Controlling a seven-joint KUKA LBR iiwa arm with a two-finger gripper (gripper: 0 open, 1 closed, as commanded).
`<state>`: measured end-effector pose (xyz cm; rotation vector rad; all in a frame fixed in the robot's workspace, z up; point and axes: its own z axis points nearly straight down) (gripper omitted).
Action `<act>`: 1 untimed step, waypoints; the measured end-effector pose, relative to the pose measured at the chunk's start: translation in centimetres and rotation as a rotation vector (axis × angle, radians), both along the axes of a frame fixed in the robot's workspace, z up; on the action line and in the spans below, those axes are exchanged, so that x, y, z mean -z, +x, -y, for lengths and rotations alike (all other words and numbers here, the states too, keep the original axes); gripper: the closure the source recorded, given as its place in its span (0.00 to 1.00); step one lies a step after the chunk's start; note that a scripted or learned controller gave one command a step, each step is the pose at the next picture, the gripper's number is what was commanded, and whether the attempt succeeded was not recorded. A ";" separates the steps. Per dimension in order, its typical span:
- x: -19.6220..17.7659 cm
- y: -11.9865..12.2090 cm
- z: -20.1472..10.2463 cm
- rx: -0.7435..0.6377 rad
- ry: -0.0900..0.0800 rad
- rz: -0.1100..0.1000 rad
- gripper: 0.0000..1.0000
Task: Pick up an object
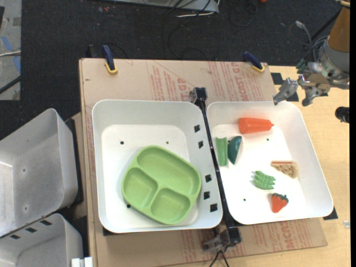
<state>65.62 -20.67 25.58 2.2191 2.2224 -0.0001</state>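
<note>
The right white bin holds several toy foods: an orange carrot, a light green strip, a teal piece, a green pea pod, a tan sandwich wedge and a red strawberry. My gripper hangs over the bin's far right corner, well above the toys and up and to the right of the carrot. Its fingers are spread apart with nothing between them.
A light green divided plate lies in the left white bin. Two yellow-and-blue clamps grip the bench's far edge. Grey tubs stand off the bench to the left. Cables cross the dark floor beyond.
</note>
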 end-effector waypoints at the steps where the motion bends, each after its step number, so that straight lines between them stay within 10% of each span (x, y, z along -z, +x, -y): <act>1: 6.2 0.2 -0.4 -0.003 0.001 -0.003 0.00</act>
